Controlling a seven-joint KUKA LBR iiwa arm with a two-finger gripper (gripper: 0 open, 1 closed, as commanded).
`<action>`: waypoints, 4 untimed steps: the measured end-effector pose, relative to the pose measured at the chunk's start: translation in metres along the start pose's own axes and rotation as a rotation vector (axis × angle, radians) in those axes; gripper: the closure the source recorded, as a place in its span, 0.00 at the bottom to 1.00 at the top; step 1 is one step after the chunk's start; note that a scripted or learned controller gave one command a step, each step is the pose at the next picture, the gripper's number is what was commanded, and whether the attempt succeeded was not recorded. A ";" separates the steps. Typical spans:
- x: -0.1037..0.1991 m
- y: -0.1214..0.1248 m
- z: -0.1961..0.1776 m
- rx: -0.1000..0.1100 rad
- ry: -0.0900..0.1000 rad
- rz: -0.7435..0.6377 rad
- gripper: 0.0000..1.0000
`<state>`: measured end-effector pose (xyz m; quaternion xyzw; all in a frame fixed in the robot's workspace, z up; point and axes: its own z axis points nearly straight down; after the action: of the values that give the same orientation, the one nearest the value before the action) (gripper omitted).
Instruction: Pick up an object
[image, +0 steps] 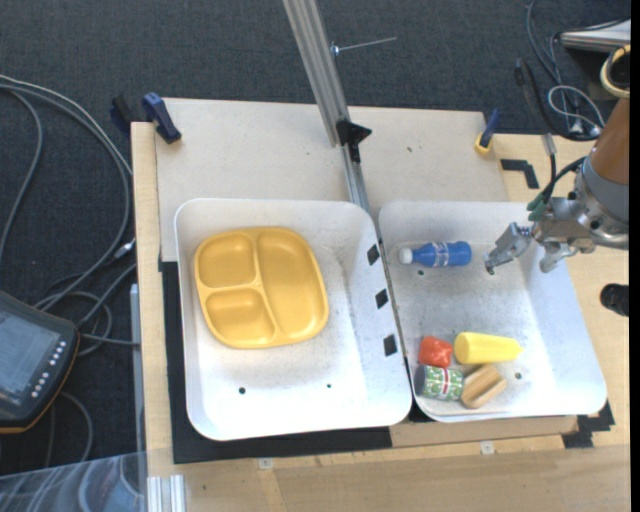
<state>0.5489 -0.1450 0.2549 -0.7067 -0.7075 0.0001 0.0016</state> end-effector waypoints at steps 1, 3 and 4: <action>0.000 0.000 0.000 -0.001 0.000 0.000 0.00; 0.006 0.000 0.108 0.004 0.001 0.000 0.00; 0.007 -0.001 0.161 0.006 0.001 0.001 0.00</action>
<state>0.5477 -0.1380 0.0943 -0.7070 -0.7072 0.0017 0.0039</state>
